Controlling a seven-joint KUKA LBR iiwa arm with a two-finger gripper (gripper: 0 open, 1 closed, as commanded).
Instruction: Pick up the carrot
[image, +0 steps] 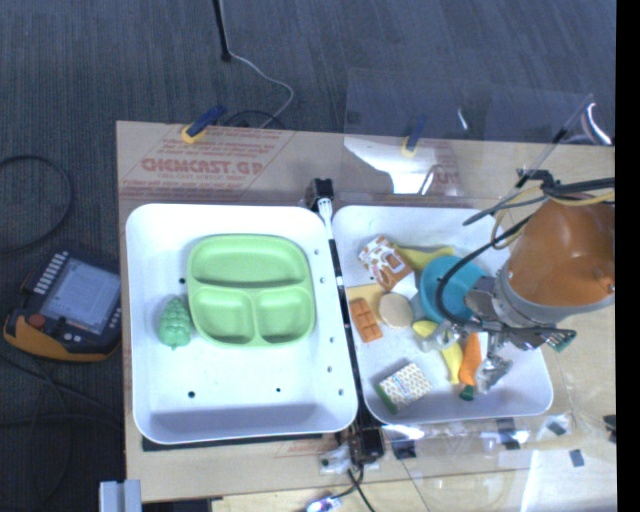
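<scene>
The carrot (468, 362) is orange with a green stub at its near end. It lies lengthwise in the right bin (530, 400), close to the front wall. My gripper (484, 362) hangs low over the bin, right at the carrot, with its metal tip just to the carrot's right. The grey wrist and the orange band (560, 255) above it hide the bin's far right part. I can't make out whether the carrot is gripped.
Crowded beside the carrot are a yellow piece (452, 352), a blue cup (448, 285), a beige round (396, 310), an orange wafer (365, 320), a patterned box (404, 383) and a small house-shaped toy (385, 260). The left bin (150, 400) holds a green divided plate (250, 290) and a green bumpy toy (176, 323).
</scene>
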